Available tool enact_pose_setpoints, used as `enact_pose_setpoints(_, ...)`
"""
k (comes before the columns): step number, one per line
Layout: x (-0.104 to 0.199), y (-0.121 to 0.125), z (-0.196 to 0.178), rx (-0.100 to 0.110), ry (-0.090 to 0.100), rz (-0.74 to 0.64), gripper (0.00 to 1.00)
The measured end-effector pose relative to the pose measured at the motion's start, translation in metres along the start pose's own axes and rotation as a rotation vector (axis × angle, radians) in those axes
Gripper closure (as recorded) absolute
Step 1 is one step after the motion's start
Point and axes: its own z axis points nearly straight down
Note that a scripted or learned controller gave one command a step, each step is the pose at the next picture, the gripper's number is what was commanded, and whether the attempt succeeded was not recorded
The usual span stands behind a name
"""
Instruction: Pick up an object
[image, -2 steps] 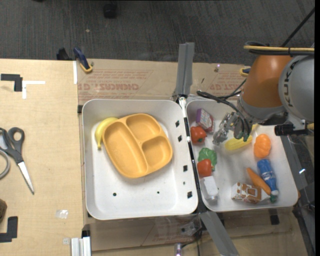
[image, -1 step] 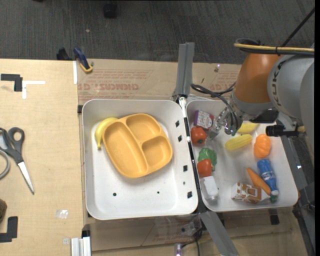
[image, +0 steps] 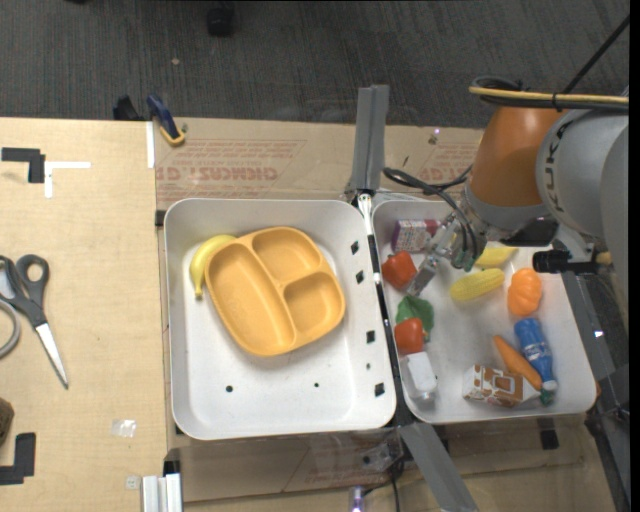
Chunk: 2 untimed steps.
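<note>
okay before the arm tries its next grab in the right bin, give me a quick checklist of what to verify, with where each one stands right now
1. Gripper is over the right bin: ok.
2. Something held between the fingers: cannot tell.
3. Target close by: ok, red tomato and corn cob flank it.
4. Room around the target: not ok, items crowd together.
5. Left bin out of the way: ok, it holds the yellow divided plate.

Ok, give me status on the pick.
Gripper low in the right bin, nothing seen between its fingers. Red tomato right beside it. Corn and purple packet crowd close.
</note>
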Motion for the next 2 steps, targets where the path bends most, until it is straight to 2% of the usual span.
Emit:
enact_pose_setpoints(1,-0.024,-0.018,0.003,0.008,0.016,0.103,0.00)
enact_pose_setpoints(2,-0.012,-0.053,0.000,0.000,0.002,0.061,0.00)
